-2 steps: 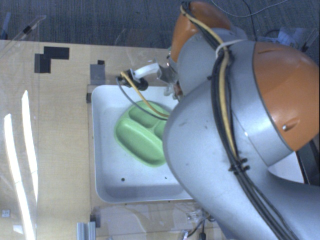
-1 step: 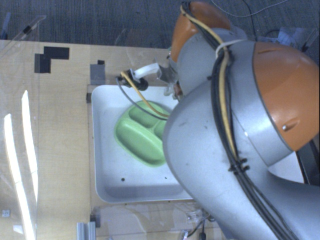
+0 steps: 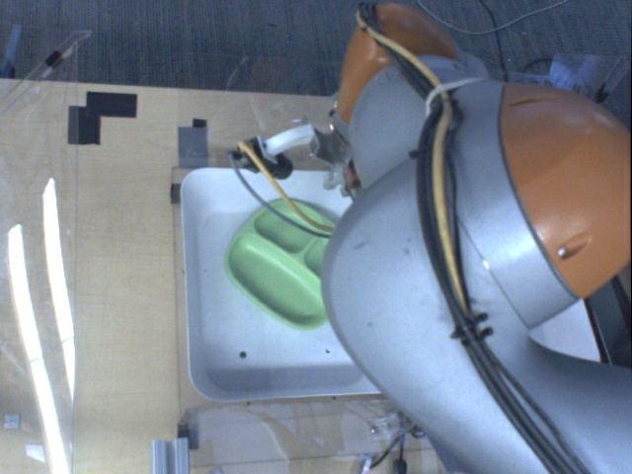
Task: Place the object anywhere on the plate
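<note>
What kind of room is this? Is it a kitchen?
Probably not a kitchen, more likely a robot lab: a big grey and orange robot arm reaches over a white bin holding a green plate, on a wooden bench with loose cables.

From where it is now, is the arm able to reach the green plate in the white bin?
Probably yes. The arm already extends over the white bin and covers the right part of the green plate; nothing stands between them.

Green plate (image 3: 275, 270): right part hidden behind the grey arm (image 3: 444, 294). White bin (image 3: 197, 294): right side and near-right corner covered by the arm. Arm: cut off at the right and near edges. Counter (image 3: 99, 265): cut off at the left and near edges.
</note>
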